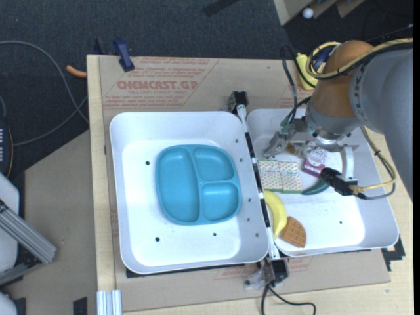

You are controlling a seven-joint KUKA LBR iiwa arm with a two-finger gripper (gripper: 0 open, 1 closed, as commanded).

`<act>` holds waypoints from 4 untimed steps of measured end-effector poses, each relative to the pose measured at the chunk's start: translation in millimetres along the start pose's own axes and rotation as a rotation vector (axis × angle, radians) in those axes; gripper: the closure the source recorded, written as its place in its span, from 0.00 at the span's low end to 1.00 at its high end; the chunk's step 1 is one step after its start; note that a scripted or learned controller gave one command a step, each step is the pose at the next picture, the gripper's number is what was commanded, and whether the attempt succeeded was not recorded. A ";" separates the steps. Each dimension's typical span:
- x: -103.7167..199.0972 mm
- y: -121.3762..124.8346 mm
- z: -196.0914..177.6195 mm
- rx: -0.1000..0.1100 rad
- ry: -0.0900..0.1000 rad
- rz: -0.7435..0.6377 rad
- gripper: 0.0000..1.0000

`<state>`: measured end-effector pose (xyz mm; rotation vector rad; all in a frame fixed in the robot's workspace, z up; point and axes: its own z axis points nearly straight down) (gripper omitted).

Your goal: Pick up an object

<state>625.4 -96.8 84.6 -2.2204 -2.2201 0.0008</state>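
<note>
The gripper [298,140] (whether spread or closed, I cannot tell) hangs just above the patterned packet [281,174], whose long axis runs left-right.

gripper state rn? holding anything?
Gripper: low in the right bin, above the patterned packet; whether it is open, closed or holding anything cannot be told.

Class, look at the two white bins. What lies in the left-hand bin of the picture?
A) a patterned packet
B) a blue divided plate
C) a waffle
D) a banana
B: the blue divided plate lies in the left bin, while the banana and the waffle lie in the right bin.
</note>
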 end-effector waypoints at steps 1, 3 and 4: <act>-31.2 41.4 -0.7 -0.003 -0.002 0.000 0.00; 26.4 -33.2 -101.6 -0.003 0.000 -0.002 1.00; 50.0 -51.6 -117.0 0.001 0.001 -0.001 1.00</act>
